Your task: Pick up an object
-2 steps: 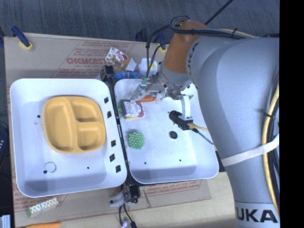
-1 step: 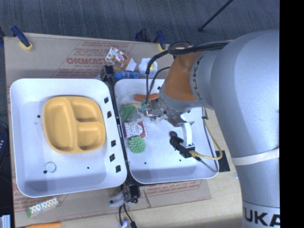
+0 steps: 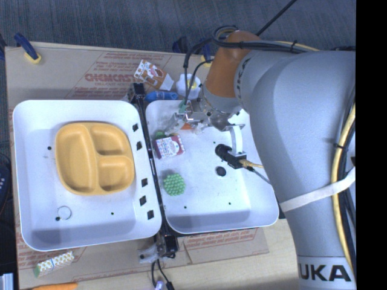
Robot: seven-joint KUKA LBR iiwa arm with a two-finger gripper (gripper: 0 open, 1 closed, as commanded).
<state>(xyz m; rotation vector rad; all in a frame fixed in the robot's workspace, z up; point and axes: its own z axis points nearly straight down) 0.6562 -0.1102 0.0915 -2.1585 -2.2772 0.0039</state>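
1. Cardboard sheets cover the worktop (image 3: 42,59) under both bins, printed in red; at the nearest edge lie a small patterned packet (image 3: 54,263) at the lower left and a black clamp (image 3: 162,246) where the two bins meet.
2. The left bin (image 3: 36,222) holds a yellow divided tray (image 3: 94,157), three compartments showing, lying flat in its middle.
3. The right bin (image 3: 242,210) has, nearest the camera, a green knobbly ball (image 3: 175,184) close to its left wall.
4. Just beyond the ball lies a red and white packet (image 3: 169,145), flat on the bin floor and apart from the ball.
5. To the right of these, a black fitting with a cable (image 3: 230,155) hangs over the bin floor, with a small dark spot (image 3: 221,171) beneath it.
6. The end effector (image 3: 192,116) sits at the far end of the right bin, above a small green and orange clutter; whether it is released or clenched I cannot tell, and nothing is plainly seen in its grip.
7. The grey arm (image 3: 302,138) with its orange band (image 3: 225,65) fills the right side.
8. Farthest off, a small printed carton (image 3: 147,72), a blue object (image 3: 160,95) and a white cup (image 3: 186,83) stand on the cardboard behind the right bin, and a blue and yellow clamp (image 3: 27,48) grips the far left corner.
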